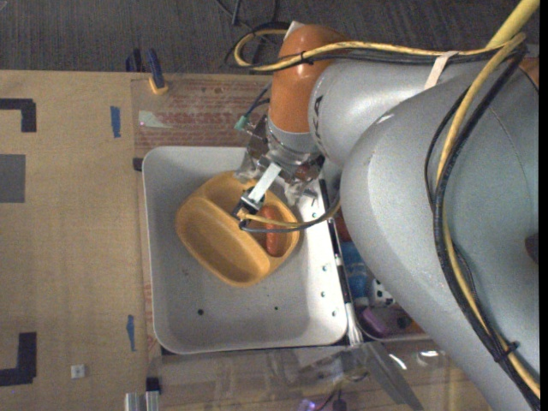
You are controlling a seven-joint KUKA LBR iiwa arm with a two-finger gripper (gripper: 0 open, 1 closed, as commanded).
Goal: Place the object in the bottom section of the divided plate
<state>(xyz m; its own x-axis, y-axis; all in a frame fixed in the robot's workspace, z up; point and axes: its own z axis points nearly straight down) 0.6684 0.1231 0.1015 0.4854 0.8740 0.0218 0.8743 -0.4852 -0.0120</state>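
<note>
The grey arm (411, 187) spans the right side and reaches down over the white bin (240, 319). A yellow divided plate (214, 229) sits in the bin's upper half, close to its right edge. The gripper (272, 202) hangs just above the plate's right-hand compartment; I cannot tell whether it is released or clamped. A small orange-red object (273, 235) lies in that compartment, directly beneath the gripper. It looks light, smooth and perhaps slippery, probably a toy food piece. A grip across its narrow middle seems safest, since the compartment walls crowd its ends.
</note>
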